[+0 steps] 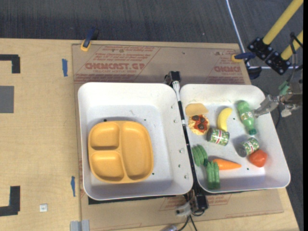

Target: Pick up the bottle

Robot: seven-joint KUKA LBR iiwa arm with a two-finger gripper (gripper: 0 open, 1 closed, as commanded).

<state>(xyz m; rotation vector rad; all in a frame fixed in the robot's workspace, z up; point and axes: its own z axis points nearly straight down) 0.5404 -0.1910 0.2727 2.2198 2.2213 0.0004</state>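
Note:
The green bottle lies on its side in the right bin, near the far right corner, its white label band across the middle. My gripper reaches in from the right edge and sits just right of the bottle's upper end, over the bin's right wall. Nothing shows between it and the bottle, and its tip is small and blurred.
Sharing the right bin are a banana, a pizza slice, two small cans, a tomato, a carrot and green vegetables. The left bin holds a yellow divided plate.

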